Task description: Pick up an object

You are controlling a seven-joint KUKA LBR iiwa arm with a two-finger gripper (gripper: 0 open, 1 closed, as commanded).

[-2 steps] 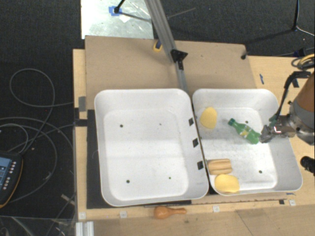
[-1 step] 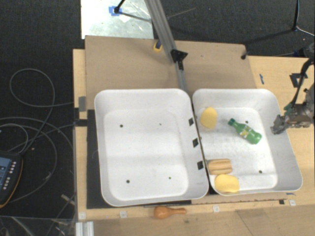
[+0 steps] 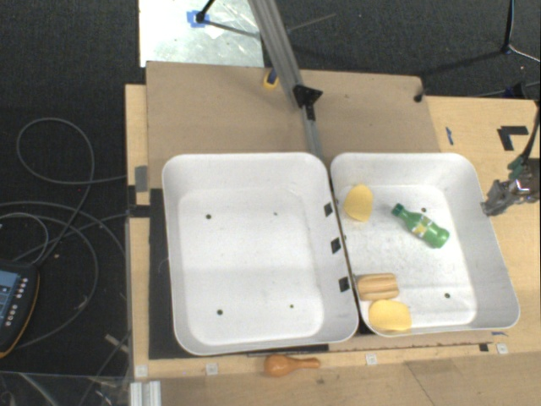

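Observation:
The right bin (image 3: 490, 252) holds several objects. A yellow lemon-shaped piece (image 3: 358, 202) lies near its left wall. To the right of it a green bottle (image 3: 420, 226) lies on its side. A tan hot-dog bun (image 3: 377, 286) rests by the lower left wall, with a yellow rounded piece (image 3: 390, 315) just below it in the corner. My gripper (image 3: 505, 195) is at the far right, over the right bin's outer rim, apart from all the objects, with the green bottle nearest to it.
The left bin (image 3: 245, 176) sits beside the right one, with black clips along the shared wall. A small orange pear-like object (image 3: 292, 364) lies on the bench outside the bins, at the front. A slanted metal pole (image 3: 283, 49) crosses the back.

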